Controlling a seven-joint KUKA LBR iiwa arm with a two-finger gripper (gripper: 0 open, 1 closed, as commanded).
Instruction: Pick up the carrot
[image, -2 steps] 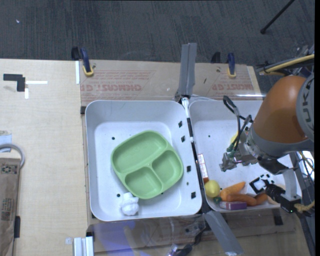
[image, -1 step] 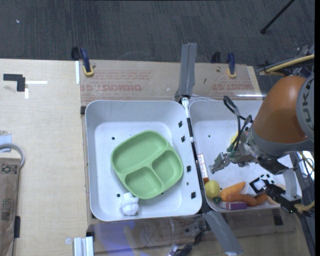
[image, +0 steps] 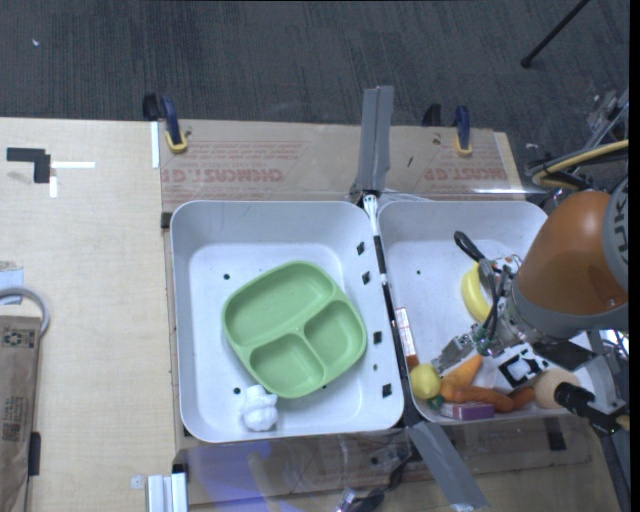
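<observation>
The carrot (image: 490, 398) is orange and lies along the near wall of the right bin (image: 430, 240), with its thick end (image: 462, 371) rising toward the gripper. My gripper (image: 466, 347) hangs low over the near part of this bin, just above and touching close to the carrot's upper end. The arm's orange band (image: 578, 262) covers the bin's right side. I see nothing lifted clear of the bin floor.
A yellow lemon (image: 425, 381) and a pink item (image: 467, 410) lie beside the carrot. A banana (image: 474, 291) and a black utensil (image: 466, 244) sit farther back. The left bin (image: 200, 300) holds a green divided plate (image: 293, 328) and a white lump (image: 260, 408).
</observation>
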